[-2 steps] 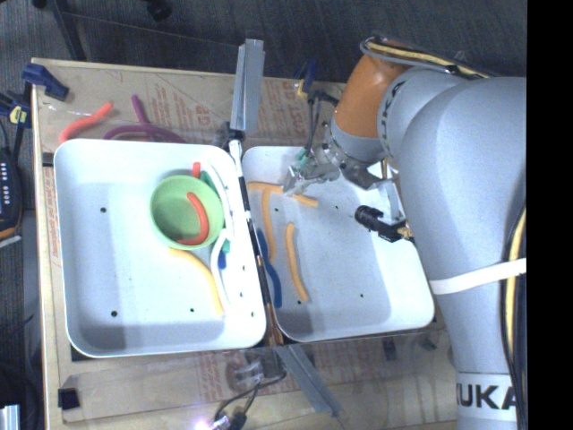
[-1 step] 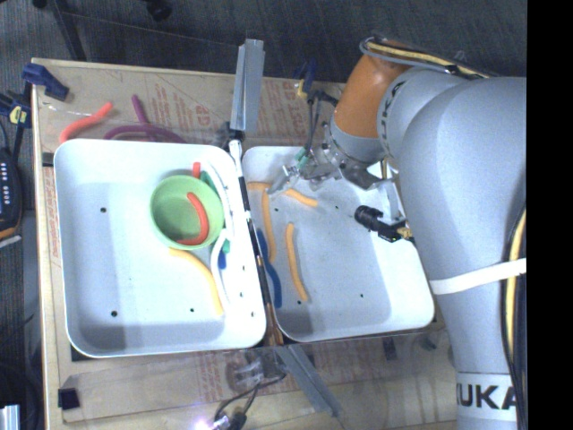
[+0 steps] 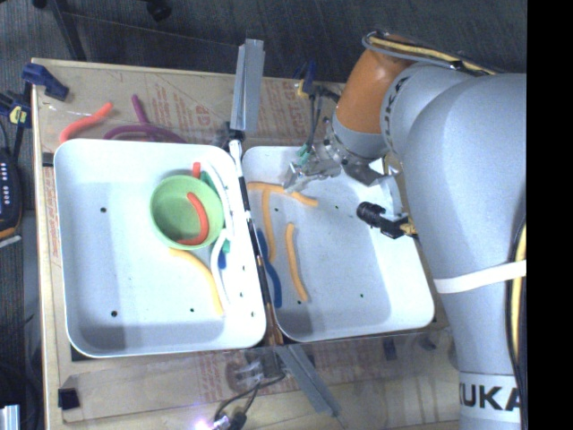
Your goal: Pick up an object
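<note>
My gripper (image 3: 303, 172) hangs low over the far left corner of the right bin (image 3: 376, 303), under the orange-banded wrist. Just beside its tip lie a short orange strip (image 3: 304, 200) and a bent orange strip (image 3: 266, 206). A longer orange strip (image 3: 295, 262) lies further toward the front of the same bin. A blue strip (image 3: 269, 283) rests along the wall between the bins. In the left bin (image 3: 116, 285) sits a green bowl (image 3: 183, 209) with a red curved piece (image 3: 194, 220) in it, and a yellow strip (image 3: 211, 283) curls in front of it.
The grey arm covers the right bin's right side. A grey metal bar (image 3: 248, 72) stands behind the gap between the bins. Orange (image 3: 85, 122) and purple (image 3: 143, 133) pieces lie on the bench behind the left bin. A blue clamp (image 3: 43, 79) grips the far left corner.
</note>
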Available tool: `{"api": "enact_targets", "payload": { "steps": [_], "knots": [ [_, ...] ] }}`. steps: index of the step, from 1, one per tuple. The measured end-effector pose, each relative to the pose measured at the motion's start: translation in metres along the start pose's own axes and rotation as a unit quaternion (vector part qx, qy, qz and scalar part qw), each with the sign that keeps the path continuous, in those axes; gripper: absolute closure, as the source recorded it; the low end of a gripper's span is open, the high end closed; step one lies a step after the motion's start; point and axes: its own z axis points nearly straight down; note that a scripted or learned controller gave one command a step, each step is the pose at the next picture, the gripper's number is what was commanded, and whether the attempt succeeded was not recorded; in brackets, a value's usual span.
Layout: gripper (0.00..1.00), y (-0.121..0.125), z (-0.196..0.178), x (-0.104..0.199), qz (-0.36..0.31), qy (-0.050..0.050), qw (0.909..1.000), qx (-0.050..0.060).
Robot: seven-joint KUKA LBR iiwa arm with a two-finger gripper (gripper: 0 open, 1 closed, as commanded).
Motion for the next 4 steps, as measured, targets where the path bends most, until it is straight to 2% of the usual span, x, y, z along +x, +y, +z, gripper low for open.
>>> {"api": "enact_targets", "payload": {
  "steps": [1,2,3,4],
  "knots": [
    [0.00,0.000,0.000,0.000,-0.001,0.000,1.0000,0.000],
    [0.00,-0.013,0.020,0.008,0.028,-0.002,0.9996,0.001],
    [1.00,-0.012,0.009,0.008,0.026,-0.003,0.9997,0.001],
    [0.00,-0.012,0.009,0.008,0.026,-0.002,0.9997,0.001]
  ]
}}
